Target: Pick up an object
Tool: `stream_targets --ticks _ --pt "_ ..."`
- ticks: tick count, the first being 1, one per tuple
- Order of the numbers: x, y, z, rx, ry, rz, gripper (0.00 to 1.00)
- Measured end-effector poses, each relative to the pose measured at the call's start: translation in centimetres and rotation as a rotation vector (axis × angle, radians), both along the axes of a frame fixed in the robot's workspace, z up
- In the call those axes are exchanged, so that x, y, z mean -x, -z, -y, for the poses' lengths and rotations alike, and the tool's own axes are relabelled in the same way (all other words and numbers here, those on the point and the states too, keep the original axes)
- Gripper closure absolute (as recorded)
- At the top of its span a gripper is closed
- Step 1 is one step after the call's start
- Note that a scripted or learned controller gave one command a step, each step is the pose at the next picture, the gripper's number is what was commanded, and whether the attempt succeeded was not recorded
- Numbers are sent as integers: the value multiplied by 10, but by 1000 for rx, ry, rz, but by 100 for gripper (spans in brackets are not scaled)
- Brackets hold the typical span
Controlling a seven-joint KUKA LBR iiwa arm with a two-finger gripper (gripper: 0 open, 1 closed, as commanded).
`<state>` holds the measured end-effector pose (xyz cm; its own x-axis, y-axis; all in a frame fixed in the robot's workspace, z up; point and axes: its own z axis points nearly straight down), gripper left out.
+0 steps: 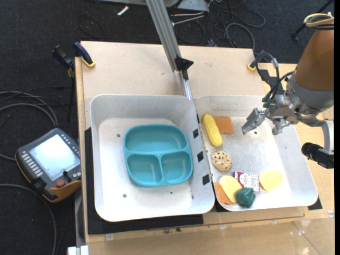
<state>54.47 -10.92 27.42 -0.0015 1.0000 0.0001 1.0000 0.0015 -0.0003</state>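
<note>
- The bench is a pale board carrying two shallow white bins side by side.
- The left bin holds a teal divided tray, which lies flat near the bin's centre, three compartments showing.
- The right bin holds all the small objects; they sit along its left edge and its near edge.
- The arm enters over the right bin's right edge, orange band above a grey wrist.
- The gripper hangs above the far right part of the right bin. Its two fingers stand apart and nothing lies between them.
- A yellow corn cob lies along the left edge of the right bin, with an orange piece touching it on its right side.
- A cookie sits just nearer than the corn.
- At the near edge lie a yellow slice, a red-and-white packet, a second yellow piece and a dark green item, clustered closely.
- All of these objects lie well apart from the gripper.
</note>
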Motion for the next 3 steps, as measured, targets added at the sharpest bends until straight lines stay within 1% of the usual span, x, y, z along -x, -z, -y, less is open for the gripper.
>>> stream_targets --ticks 1,2,3 --pt "0 0 0 0 1 0 0" --pt "3 63 -5 -1 2 -7 0" --pt "5 127 -2 -1 2 -7 0"
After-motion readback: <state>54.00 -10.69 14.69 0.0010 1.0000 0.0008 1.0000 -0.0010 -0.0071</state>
